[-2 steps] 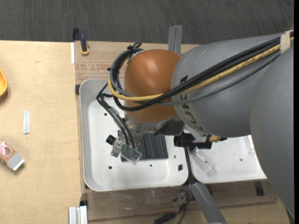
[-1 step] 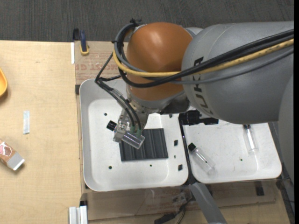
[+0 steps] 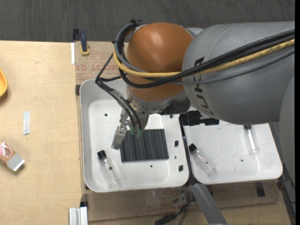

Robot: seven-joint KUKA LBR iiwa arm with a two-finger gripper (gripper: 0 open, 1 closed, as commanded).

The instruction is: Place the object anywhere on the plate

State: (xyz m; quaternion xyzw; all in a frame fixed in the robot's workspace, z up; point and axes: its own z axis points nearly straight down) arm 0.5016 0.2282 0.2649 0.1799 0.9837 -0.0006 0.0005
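Note:
A black ribbed plate (image 3: 145, 145) lies flat in the left bin (image 3: 91, 107), toward its right half. My gripper (image 3: 120, 137) hangs just over the plate's left edge, tilted down and to the left, under the arm's orange band. I see nothing held in it. A clear vial with a black cap (image 3: 107, 166) lies on the bin floor, below and to the left of the gripper and apart from it. The arm's bulk hides the back of both bins.
The right bin (image 3: 262, 168) holds a black-capped vial (image 3: 200, 155) and a clear vial (image 3: 251, 140). Small black bits dot both bins. On the wooden bench to the left lie a white strip (image 3: 26, 123) and a red-and-grey packet (image 3: 10, 156).

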